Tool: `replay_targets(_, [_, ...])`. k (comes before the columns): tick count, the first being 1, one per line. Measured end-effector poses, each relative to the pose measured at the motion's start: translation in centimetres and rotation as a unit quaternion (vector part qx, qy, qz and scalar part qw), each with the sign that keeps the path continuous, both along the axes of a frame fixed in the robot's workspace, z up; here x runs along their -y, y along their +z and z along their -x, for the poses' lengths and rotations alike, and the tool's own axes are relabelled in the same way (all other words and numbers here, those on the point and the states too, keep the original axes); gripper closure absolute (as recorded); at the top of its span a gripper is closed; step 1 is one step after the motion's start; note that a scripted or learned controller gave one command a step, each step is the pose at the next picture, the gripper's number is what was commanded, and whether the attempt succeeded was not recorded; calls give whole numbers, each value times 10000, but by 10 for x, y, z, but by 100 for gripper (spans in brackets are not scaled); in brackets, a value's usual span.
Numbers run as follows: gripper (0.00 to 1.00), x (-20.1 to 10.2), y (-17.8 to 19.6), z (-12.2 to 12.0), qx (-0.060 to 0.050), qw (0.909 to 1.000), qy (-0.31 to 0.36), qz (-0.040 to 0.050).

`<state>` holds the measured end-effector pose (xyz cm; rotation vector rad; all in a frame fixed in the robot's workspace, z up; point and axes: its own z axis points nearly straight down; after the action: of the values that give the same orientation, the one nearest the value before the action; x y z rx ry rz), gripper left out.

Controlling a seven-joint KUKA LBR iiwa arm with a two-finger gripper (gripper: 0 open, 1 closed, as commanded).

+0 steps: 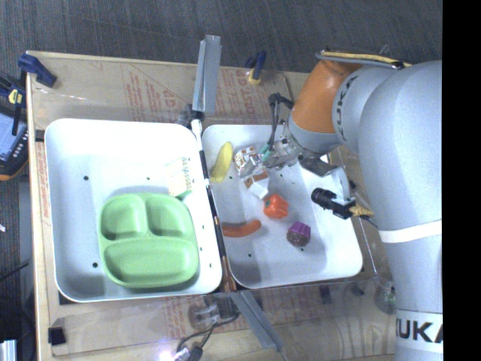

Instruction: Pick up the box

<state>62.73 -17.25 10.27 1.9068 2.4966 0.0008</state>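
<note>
At right bin's (pixel 342 265) back, gripper (pixel 264 159) touches box (pixel 247 159), yellow banana (pixel 222 161) adj.

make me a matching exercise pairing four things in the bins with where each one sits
Things:
1. banana
2. green tray
3. purple grapes
4. hot dog

Places:
A. left bin, its near half
B. right bin, near right part
C. right bin, against the far left wall
D. right bin, near the left wall, nearer than the banana

Pairs: 1-C, 2-A, 3-B, 4-D
</note>
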Motion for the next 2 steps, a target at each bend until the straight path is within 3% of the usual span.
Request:
replay_targets(1, [100, 38, 169, 56, -6, 9986, 523, 5])
replay_targets(2, [100, 38, 78, 126, -10, 9964, 850, 5])
